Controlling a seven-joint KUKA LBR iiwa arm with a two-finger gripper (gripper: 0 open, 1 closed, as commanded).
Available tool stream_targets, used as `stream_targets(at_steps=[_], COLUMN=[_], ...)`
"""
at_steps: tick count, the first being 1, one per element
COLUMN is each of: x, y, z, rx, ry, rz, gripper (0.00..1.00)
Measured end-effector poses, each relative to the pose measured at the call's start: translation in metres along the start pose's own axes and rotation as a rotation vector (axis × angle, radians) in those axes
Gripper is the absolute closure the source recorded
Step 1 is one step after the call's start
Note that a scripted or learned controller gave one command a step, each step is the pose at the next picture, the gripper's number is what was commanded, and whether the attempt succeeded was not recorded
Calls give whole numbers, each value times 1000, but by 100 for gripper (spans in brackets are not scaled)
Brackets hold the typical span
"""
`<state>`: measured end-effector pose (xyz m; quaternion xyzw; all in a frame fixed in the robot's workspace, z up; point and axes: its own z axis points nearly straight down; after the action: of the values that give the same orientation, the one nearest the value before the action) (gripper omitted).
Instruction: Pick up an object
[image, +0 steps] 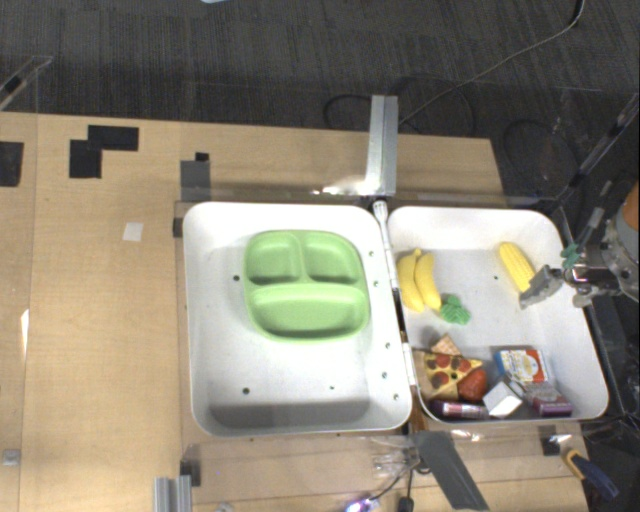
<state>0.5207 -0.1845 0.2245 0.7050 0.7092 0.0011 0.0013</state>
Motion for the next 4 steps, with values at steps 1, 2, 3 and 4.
stream_targets(at_steps=[1,2,3,4], x=[-4,34,51,-6], y=[74,80,150,130], z=[79,116,135,92], rx=[0,-2,-3,-5], ry=[1,0,-2,-2], rz=[79,-146,-253,-226], gripper=[0,0,0,0])
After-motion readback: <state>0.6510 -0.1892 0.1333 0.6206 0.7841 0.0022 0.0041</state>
